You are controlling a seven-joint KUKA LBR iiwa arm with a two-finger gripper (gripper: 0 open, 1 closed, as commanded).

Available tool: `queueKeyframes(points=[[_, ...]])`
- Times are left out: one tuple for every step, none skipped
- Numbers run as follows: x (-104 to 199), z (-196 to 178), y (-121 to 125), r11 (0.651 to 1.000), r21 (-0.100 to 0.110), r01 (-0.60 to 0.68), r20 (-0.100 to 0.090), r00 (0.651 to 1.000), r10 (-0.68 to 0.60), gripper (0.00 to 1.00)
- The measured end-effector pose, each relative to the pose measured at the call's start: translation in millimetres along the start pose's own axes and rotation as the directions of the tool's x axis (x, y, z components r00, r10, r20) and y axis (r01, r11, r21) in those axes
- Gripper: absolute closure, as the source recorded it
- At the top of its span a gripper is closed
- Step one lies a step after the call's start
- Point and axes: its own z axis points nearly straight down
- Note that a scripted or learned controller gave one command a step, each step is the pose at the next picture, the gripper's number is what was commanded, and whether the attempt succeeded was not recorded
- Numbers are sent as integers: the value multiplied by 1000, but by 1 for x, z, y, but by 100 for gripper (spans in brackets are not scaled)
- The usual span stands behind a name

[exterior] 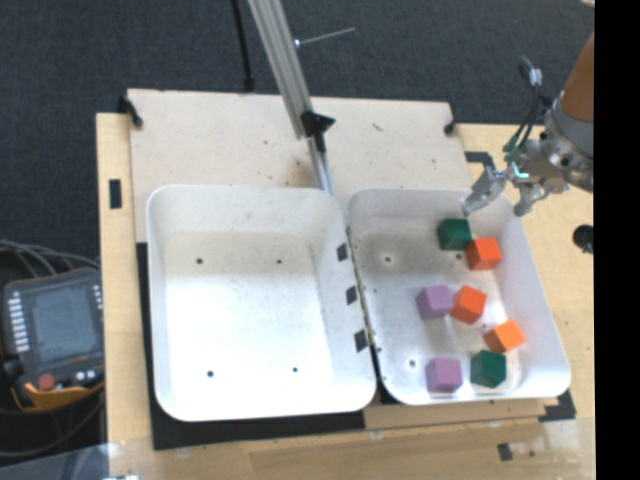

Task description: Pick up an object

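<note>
My gripper [500,198] hangs over the far right corner of the right bin [400,223], its two fingers spread open with nothing between them. Just below it lie a dark green block [454,234] and an orange block [484,253]. Further toward the front sit a purple block [434,301], another orange block [468,304] and a third orange block [505,336]. At the bin's front edge rest a second purple block [443,374] and a second green block [488,369].
The left bin [250,303] lies beside the right one, sharing a dividing rim. A slanted metal pole [285,63] rises behind the bins. A teach pendant [55,333] sits off the bench at the left.
</note>
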Motion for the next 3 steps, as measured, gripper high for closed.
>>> queueKeyframes(points=[[0,-3,1,1000,-4,2,3,1000,-2,0],[0,60,3,1000,0,-1,2,1000,1,0],[0,103,8,1000,-1,-1,2,1000,1,0]])
